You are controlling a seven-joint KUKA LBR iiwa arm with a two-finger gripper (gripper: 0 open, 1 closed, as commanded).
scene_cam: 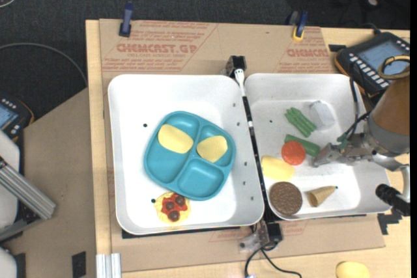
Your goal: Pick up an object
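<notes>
So, two white bins side by side. Left bin [124, 159] has a blue tray [186, 176] w/ two yellow pieces in its top pockets, plus a small pizza toy [172, 206] just below the tray. Right bin [273, 91] has green beans [299, 120], a red tomato [294, 152], a yellow piece [277, 168], a brown cookie [285, 198], an ice cream cone [320, 194] & a clear wrapper thing [321, 112]. Gripper [326, 154] sits low in the right bin, just right of the tomato, by a dark green bit. Can't tell if the claw is open or has hold of anything.
</notes>
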